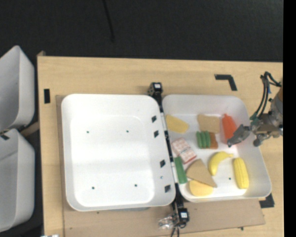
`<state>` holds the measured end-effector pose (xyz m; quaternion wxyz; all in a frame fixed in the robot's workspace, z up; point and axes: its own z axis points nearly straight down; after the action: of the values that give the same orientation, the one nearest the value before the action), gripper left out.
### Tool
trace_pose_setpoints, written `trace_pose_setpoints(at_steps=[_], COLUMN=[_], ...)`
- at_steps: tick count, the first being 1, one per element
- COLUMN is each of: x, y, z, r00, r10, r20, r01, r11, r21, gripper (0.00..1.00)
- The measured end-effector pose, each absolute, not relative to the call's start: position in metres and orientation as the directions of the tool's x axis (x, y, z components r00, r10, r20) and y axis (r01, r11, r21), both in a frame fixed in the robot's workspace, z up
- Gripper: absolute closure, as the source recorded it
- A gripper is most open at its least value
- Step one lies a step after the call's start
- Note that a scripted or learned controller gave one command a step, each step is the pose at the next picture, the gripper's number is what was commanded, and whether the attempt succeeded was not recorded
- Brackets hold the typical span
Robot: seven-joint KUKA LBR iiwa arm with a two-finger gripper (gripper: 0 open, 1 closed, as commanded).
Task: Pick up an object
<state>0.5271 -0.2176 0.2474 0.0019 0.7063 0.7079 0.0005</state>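
Gripper [246, 135] seen at rt bin's [259, 154] rt edge, fingers spread apart, nothing held, orange carrot [229, 126] just beside left finger, banana [217, 160] and corn cob [240, 172] below, left bin [69, 152] alongside

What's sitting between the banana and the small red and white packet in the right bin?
Bare white bin floor, in the camera view; the banana and packet have nothing between them.

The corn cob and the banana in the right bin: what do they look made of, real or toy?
Corn cob: likely moulded plastic; uniform yellow, smooth, slightly glossy. Banana: probably plastic too; even yellow, no bruising or browning. Both look like toy food, though the view is too coarse to be sure. The right bin looks like smooth white plastic.
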Motion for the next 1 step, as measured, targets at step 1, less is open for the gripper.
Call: trace_pose_setpoints(at_steps=[1], x=[0.5882], y=[-0.1944], z=[0.1268], r00=[-0.003], r10=[1.000], r20=[-0.004], r01=[1.000], r11=[0.003], r21=[0.021], gripper=[0.00])
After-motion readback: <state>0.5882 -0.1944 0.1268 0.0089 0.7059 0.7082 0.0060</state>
